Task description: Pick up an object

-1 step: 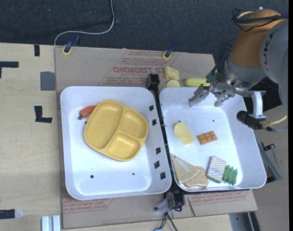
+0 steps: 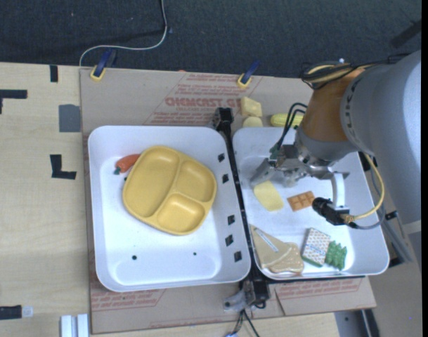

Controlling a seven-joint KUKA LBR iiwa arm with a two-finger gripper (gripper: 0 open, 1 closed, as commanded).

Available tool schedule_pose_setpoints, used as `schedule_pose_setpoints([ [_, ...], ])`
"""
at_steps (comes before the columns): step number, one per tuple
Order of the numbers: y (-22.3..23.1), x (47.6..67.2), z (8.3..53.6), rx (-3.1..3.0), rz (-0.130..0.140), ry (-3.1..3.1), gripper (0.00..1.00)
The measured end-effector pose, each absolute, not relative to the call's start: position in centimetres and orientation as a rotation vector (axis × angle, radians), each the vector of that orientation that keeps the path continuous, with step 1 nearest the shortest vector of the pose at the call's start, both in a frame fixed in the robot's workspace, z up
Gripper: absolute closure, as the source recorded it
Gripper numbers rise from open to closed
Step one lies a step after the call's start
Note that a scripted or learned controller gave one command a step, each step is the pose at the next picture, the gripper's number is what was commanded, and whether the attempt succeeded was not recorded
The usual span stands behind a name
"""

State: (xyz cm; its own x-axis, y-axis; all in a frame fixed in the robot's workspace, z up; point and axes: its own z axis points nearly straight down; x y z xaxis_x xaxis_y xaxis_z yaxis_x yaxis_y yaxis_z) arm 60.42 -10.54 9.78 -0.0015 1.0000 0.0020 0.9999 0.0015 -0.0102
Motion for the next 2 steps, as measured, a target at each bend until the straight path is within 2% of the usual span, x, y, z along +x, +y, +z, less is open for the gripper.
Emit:
schedule_pose_setpoints([
  [1,-9.7,58.2,8.5,-2.224,0.000,-2.224,0.00],
  [2,-9.7,58.3,9.6,-2.223,0.000,-2.224,1.00],
])
